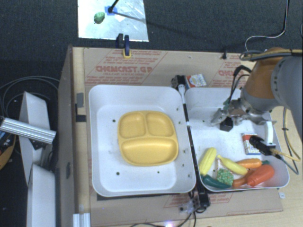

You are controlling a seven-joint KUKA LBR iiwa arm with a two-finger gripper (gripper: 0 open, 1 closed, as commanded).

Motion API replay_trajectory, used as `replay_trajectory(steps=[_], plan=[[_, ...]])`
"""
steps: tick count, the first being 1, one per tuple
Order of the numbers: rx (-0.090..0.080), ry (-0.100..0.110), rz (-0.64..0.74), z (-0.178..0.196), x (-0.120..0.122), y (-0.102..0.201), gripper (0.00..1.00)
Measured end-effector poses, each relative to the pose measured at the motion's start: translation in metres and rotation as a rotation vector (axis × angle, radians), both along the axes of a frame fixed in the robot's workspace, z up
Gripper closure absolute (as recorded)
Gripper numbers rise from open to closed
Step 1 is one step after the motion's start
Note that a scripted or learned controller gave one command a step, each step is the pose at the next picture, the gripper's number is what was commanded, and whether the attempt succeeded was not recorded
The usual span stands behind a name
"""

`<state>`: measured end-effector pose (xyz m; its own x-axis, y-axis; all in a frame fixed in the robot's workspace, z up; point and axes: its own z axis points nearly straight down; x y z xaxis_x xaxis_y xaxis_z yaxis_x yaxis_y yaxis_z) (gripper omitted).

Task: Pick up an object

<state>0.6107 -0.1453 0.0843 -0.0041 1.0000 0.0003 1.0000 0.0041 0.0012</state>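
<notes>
Yellow plate (147, 138), white bins (104, 141)

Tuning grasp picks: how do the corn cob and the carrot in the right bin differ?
The corn cob is pale yellow; the carrot is orange. The corn cob lies at the pile's left end, close to the divider between the bins; the carrot lies at the right end, by the outer wall. The corn cob looks shorter and stubbier than the carrot. Both are toy food lying flat in the right bin.

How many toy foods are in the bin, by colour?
Yellow: 2, corn and banana
Orange: 2, small carrot and big carrot
Green: 2, broccoli and a dark green piece
Total: 6
</notes>
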Motion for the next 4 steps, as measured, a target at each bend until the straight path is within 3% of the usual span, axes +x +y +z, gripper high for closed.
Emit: replay_trajectory(steps=[1, 2, 3, 4], plan=[[-0.002, -0.003, -0.002, 0.067, 0.013, -0.021, 0.00], [0.000, 0.001, 0.000, 0.000, 0.019, -0.004, 0.00], [-0.001, -0.003, 0.002, 0.011, 0.021, -0.005, 1.00], [0.001, -0.005, 0.002, 0.102, 0.016, 0.082, 1.00]])
